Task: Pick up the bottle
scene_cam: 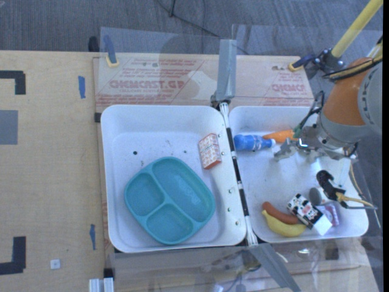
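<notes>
Two white bins side by side on the bench. Left bin (115, 126) holds a teal divided plate (169, 199) toward 6 o'clock, three compartments, lying flat. Small red-and-white box (209, 151) at the plate's 1 o'clock, near the bin's right wall, apart from the plate.

Right bin (267, 113) – blue bottle (251, 142) lying on its side at the bin's 10 o'clock, close to the dividing wall. Orange carrot (281, 135) just beside the bottle's cap end, at its 3 o'clock; touching or not, cannot tell. Toward the bin's 5 o'clock, a cluster: banana (283, 225) with a red-brown sausage (278, 213) along its upper edge, a black-and-white patterned box (304, 210) at their 2 o'clock, a spoon (318, 198) and dark utensils beyond.

Gripper (299, 153) down in the right bin at the bottle's 3 o'clock, near the carrot tip – finger spread cannot be told, nothing seen between them. Orange-banded arm (347, 105) above at 3 o'clock.
</notes>
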Action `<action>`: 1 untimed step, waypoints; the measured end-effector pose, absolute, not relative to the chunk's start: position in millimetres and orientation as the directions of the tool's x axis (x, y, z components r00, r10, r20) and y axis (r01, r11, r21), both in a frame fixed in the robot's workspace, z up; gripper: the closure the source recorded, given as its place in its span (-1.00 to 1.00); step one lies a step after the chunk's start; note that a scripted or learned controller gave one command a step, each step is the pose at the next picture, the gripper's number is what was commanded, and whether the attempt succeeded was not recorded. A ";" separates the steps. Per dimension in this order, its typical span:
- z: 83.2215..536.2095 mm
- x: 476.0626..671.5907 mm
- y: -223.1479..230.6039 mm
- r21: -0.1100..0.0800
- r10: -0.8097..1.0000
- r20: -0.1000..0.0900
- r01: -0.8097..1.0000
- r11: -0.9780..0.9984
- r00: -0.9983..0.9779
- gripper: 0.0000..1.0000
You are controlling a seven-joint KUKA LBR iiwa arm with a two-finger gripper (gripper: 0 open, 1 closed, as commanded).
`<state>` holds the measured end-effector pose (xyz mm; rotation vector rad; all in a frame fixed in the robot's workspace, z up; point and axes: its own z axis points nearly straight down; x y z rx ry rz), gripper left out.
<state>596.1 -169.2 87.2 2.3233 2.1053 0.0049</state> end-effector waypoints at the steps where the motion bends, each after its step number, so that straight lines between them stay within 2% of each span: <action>1: 84.9 653.6 -150.1 -0.033 0.871 -0.019 0.870 -0.491 0.491 -1.00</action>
